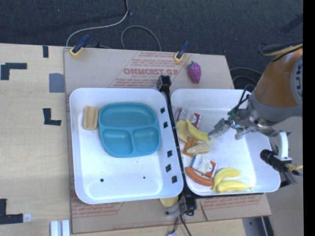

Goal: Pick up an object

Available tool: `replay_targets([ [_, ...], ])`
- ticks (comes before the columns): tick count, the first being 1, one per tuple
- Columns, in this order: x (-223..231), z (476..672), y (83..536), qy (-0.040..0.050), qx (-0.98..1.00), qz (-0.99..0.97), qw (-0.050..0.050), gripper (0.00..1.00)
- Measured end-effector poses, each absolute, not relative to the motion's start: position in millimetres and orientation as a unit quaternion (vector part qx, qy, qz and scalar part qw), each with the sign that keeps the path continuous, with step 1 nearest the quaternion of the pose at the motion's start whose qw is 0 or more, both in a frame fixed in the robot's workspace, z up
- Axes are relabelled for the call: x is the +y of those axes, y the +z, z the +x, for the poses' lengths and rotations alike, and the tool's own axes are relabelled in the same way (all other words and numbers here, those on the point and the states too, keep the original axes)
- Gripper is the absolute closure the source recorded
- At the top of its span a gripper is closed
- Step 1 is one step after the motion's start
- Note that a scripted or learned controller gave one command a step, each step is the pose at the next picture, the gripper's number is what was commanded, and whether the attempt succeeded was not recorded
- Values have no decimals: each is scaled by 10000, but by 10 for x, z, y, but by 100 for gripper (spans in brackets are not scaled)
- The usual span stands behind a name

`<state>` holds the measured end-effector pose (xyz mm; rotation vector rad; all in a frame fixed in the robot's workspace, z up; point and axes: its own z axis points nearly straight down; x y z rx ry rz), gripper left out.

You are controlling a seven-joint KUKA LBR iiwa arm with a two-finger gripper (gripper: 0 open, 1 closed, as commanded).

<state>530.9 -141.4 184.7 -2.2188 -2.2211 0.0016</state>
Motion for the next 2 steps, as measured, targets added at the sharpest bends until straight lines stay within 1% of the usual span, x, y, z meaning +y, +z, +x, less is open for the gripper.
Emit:
replay_targets([
  [1, -1050, 5910, 949, -1, -7066, -7076, -36, 0],
  [2, -1190, 6544, 858, -8, -7081, -7061, -17, 0],
])
